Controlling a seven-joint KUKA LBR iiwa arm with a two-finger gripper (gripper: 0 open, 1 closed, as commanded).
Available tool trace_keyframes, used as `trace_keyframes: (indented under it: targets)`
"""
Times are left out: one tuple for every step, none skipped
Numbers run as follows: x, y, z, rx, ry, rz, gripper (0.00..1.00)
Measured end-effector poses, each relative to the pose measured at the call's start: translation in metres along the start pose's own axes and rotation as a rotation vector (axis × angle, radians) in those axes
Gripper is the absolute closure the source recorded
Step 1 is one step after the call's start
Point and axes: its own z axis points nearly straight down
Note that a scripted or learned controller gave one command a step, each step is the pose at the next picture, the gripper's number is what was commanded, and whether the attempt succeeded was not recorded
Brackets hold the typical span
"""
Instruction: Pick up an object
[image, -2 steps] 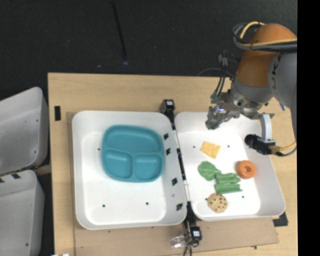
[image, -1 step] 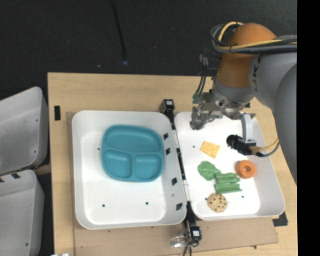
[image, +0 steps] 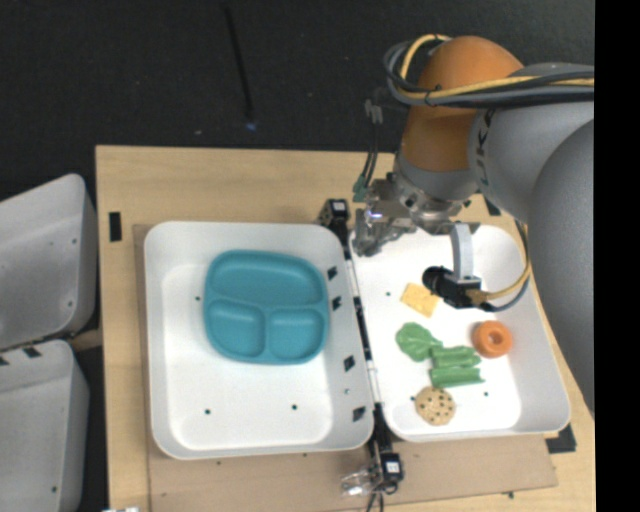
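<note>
The grey arm with its orange band reaches in from three o'clock and covers the twelve o'clock end of the right shallow white bin. Its two-finger gripper sits low over that bin's eleven o'clock corner, too dark and crowded by its own body to tell its state. Toward six o'clock lie a yellow cheese-like wedge, a green leafy toy vegetable, an orange ring-shaped piece and a round speckled cookie, all apart from the gripper. The left shallow white bin holds a teal divided plastic plate.
</note>
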Motion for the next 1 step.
trace_keyframes:
  targets:
    - [0.0492, 0.0004, 0.0094, 0.003, -0.001, 0.002, 1.0]
